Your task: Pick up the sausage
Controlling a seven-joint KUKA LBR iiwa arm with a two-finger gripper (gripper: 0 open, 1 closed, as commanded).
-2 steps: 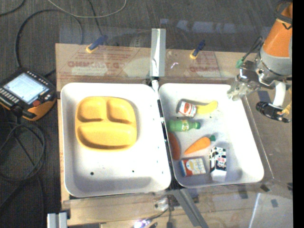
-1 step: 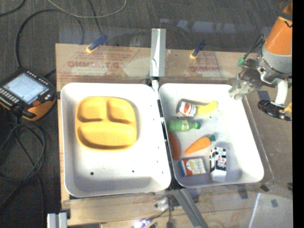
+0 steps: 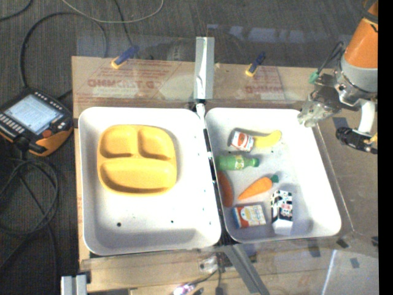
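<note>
I see the gripper [image 3: 312,112] above the right bin's [image 3: 325,183] far corner; its state I cannot tell. The sausage [image 3: 225,188] lies against that bin's left wall.

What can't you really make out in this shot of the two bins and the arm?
- Gripper, camera view: blurred, so its finger state can't be read.
- Arm: cut off by the top right of the picture.
- Sausage: lies tight against the right bin's left wall, its edge hard to separate.
- Carton labels: too small to read.
</note>
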